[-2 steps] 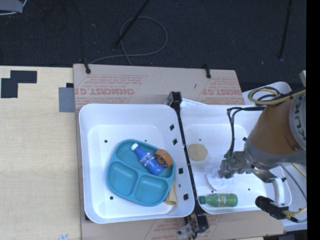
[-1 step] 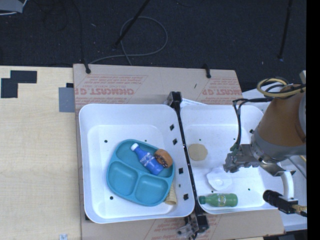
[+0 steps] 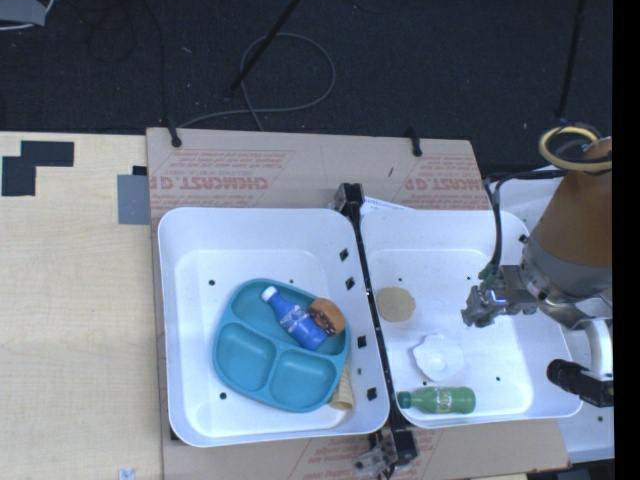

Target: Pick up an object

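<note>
The right bin (image 3: 440,238) holds a tan round disc (image 3: 396,304), a white crumpled cup-like thing (image 3: 438,356) and a green bottle (image 3: 438,400) lying on its side near the front wall. My gripper (image 3: 482,306) hangs over the right part of this bin, to the right of the disc and above the white thing, with nothing seen between its fingers. In the left bin (image 3: 190,268) lies a blue divided plate (image 3: 268,360) bearing a blue bottle with a white cap (image 3: 292,317) and a brown doughnut-like piece (image 3: 327,315).
A black divider clip (image 3: 350,200) sits where the bins meet at the back. The arm's grey and orange body (image 3: 578,228) fills the right side. A tan cone-like piece (image 3: 343,396) pokes out by the plate's front right. Cardboard lies under the bins.
</note>
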